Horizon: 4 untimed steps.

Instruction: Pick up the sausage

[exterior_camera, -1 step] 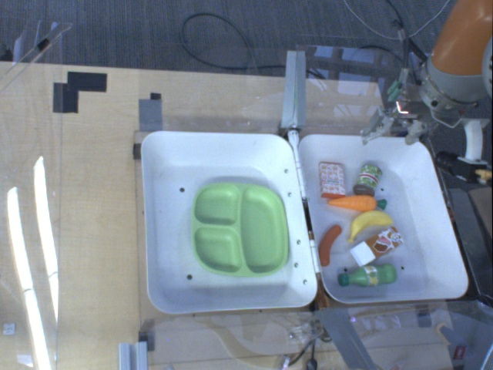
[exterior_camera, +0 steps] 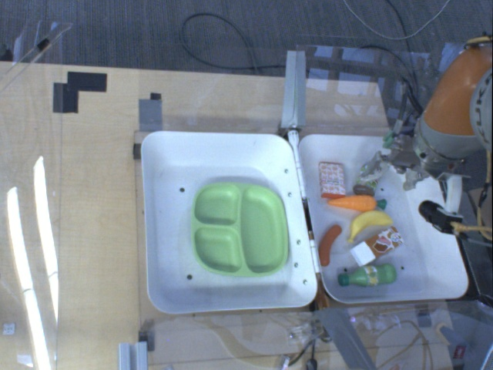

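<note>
Grey carpet (exterior_camera: 154, 14) w/ loose black cables is seen beyond a pale wood bench (exterior_camera: 77, 230), on which two white bins are set side by side. Left bin (exterior_camera: 166, 206) is taken up by a green tray (exterior_camera: 239, 228) w/ three compartments, nothing in them. Right bin (exterior_camera: 439, 276) is crowded w/ toy food, & the arm (exterior_camera: 458, 102) is seen above its far right corner, orange band uppermost. Gripper (exterior_camera: 393, 164) is hung over the bin's upper right area, near a small dark item; whether the claw is open or closed can't be told from this angle, & nothing is seen held in it. Approach step is judged to be in hand: no grasp made yet. Sausage (exterior_camera: 330, 243) is found at the right bin's left side, just beside the divider wall, well apart from the gripper. It looks short, reddish-brown, smooth, rounded at both ends, slightly curved, lying at a slant. Carrot (exterior_camera: 353, 203) lies above it, banana (exterior_camera: 370, 223) just to its right, a brown-and-white carton (exterior_camera: 377, 245) close by, green bottle (exterior_camera: 368, 276) below, a pink packet (exterior_camera: 332, 179) at the top. Next move prob. calls for travel left & toward the bin's front, claw turned across the sausage's short axis, w/ care for the wall on one side & banana on the other.
</note>
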Tool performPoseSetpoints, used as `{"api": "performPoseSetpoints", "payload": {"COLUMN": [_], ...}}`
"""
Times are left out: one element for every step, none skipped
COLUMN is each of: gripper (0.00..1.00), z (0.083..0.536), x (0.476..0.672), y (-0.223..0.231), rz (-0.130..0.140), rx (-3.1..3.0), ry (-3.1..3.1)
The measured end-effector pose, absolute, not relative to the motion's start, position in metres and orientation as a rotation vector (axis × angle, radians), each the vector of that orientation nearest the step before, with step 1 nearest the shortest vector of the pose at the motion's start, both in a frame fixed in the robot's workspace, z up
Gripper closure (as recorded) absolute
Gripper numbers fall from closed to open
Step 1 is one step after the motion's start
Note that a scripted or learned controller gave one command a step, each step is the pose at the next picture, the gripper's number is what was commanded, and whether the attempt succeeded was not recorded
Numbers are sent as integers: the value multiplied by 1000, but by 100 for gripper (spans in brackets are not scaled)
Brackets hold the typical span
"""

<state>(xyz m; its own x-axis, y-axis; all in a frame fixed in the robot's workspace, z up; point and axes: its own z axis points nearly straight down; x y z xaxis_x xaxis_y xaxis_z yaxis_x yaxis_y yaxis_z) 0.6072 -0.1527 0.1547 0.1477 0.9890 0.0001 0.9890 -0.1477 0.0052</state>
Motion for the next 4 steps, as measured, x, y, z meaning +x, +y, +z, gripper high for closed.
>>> {"api": "performPoseSetpoints", "payload": {"gripper": [0, 100, 100, 100], "z": [88, 102, 89, 89], "x": [608, 611, 655, 655], "y": [-170, -169, -180, -187], "rz": [9, 20, -73, -68], "rx": [2445, 2438, 2422, 2355], "ry": [1963, 1962, 2076, 2152]}}
